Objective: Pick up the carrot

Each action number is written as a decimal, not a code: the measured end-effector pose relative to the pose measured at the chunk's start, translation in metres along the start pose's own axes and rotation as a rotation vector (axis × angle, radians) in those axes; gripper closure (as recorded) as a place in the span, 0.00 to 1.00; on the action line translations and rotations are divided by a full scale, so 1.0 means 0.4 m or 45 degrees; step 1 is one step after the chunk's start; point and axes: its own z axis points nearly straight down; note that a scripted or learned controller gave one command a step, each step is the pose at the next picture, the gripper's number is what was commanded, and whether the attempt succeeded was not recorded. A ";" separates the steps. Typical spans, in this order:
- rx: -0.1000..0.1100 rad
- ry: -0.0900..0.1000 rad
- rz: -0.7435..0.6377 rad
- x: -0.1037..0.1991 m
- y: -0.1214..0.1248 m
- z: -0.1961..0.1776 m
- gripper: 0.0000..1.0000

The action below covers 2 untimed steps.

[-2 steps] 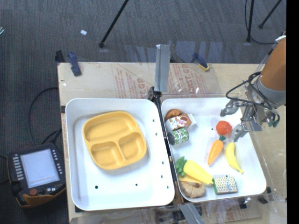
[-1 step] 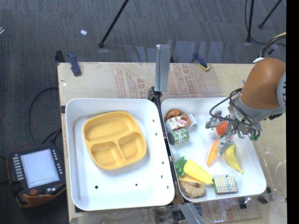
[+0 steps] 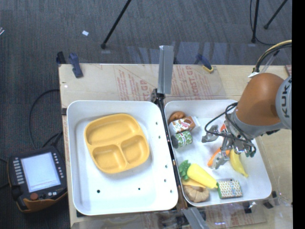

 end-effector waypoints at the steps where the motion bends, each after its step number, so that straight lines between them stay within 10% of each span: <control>1: 0.000 0.001 -0.206 0.004 0.071 0.000 0.00; 2: 0.000 0.000 -0.477 0.060 0.021 -0.001 0.00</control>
